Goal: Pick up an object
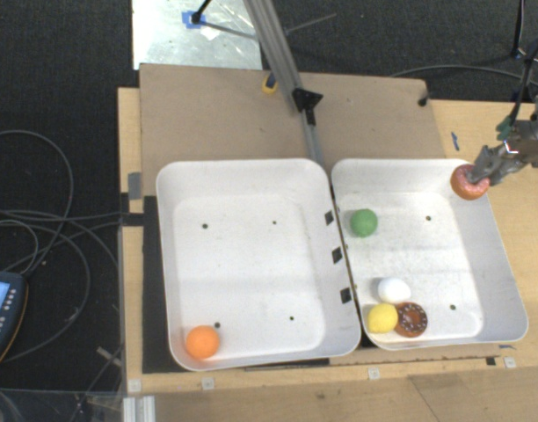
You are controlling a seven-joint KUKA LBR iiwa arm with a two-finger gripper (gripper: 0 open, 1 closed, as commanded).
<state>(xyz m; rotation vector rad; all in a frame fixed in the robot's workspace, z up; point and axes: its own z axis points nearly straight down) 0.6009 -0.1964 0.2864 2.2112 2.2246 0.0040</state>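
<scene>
So we've got the pink frosted donut (468, 183) pinched right at the tip of the end effector (480, 176), over the far right corner of the right bin (493, 262). The arm reaches in from the right edge, angled down and left. The donut is a small ring, pink on top with a tan rim.

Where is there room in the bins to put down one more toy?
The left bin is mostly bare; just an orange ball sits in its near-left corner. In the right bin, there's room between the green ball and the far-right corner. Its near-left corner is crowded.
</scene>
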